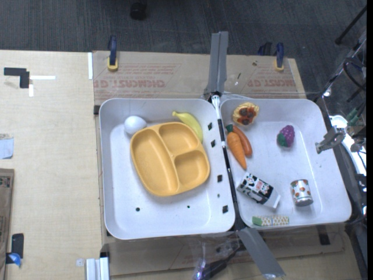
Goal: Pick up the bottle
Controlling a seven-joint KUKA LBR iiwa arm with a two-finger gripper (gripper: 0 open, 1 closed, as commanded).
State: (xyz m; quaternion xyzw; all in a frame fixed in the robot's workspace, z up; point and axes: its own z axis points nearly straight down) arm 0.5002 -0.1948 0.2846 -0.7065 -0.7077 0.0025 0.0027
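The likeliest bottle is a small black-and-white, cow-patterned container (pixel 255 188) lying on its side in the right bin (pixel 326 174), near that bin's front left. Just to its right a small red-and-white can (pixel 301 192) stands upright. An orange carrot (pixel 238 144) lies behind the container, along the bin's left wall.
The right bin also holds a purple grape bunch (pixel 285 136), a pastry (pixel 246 114) at the back and a pale green strip (pixel 271 220) at the front. In the left bin (pixel 111 174) are a yellow divided plate (pixel 170 157), a white egg (pixel 135 123) and a banana (pixel 189 123). A grey metal bracket (pixel 330 139) juts over the right rim.
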